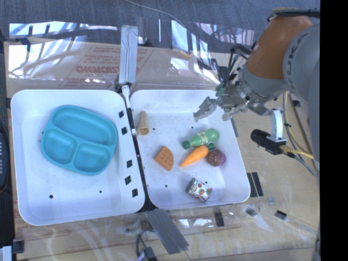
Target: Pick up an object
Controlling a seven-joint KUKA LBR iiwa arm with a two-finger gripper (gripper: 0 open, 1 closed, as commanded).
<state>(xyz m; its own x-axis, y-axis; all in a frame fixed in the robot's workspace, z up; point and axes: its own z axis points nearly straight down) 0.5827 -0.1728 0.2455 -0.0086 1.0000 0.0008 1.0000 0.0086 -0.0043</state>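
The arm (288,42) entered from the right, grey with its orange band bulking over the far right corner of the right bin (163,197). The wrist was angled down and leftward, carrying the gripper (205,110) above the far right part of that bin. Whether it was released or clenched could not be told from this angle. Nothing was visible between its tips.

The left bin (32,200) held a blue divided tray (79,139), three compartments, lying flat near the middle and slightly rotated.

Right bin contents, largest first:
- Toy carrot (194,156), orange, tapered. Long axis ran diagonally, thick end up toward the far right, tip toward the near left. It lay right of centre, just near of the gripper.
- Green bottle-shaped toy (201,138), lying on its side just far of the carrot and touching or nearly touching it. Long axis close to left-right, narrow end to the left.
- Small printed can (199,190), white with red and green marks, tipped over near the near wall.
- Waffle-textured orange piece (164,158), left of the carrot, apart from it.
- Tan cone (142,123), near the left wall, long axis near to far, narrow end toward the near side.
- Dark reddish round object (216,157), just right of the carrot's thick end.
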